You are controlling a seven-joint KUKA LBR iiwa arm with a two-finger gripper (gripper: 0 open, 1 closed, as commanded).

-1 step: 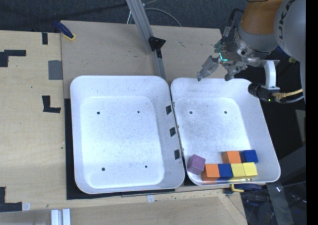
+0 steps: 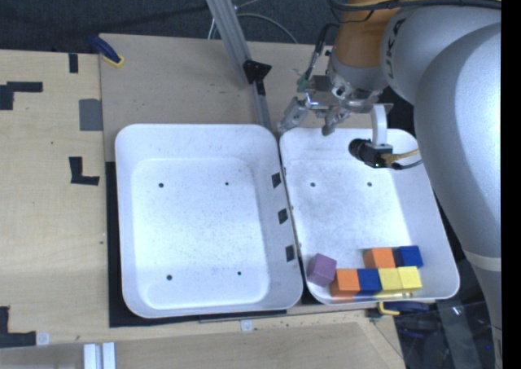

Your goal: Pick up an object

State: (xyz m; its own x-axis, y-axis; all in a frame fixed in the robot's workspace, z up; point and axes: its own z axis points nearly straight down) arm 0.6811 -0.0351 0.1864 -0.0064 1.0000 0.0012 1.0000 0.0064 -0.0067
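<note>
pincer (image 2: 312,117) sits at the far edge of the right bin (image 2: 423,221), near the seam between the two bins, fingers (image 2: 291,117) spread apart with nothing between them. it hangs under the grey arm (image 2: 456,98) with its orange band (image 2: 370,13), which comes in from the right and covers the right side of the view.

blocks are all clustered at the near edge of the right bin, well apart from the pincer — a purple block (image 2: 323,267) at the left end, tilted; just right of it an orange block (image 2: 348,279), then a blue block (image 2: 369,278), then two yellow blocks (image 2: 400,278) in a row. behind that row a second orange block (image 2: 378,257) and a second blue block (image 2: 409,256) side by side, touching the row in front.

left bin (image 2: 130,196) is white with small dark dots on its floor. both bins rest on a dark mat on the tan bench (image 2: 49,221). a grey metal bar (image 2: 228,21) slants down from the top toward the seam of the bins. black tape marks (image 2: 80,170) on the bench to the left, a blue and yellow item (image 2: 107,50) at the far left corner — too small to tell what.
</note>
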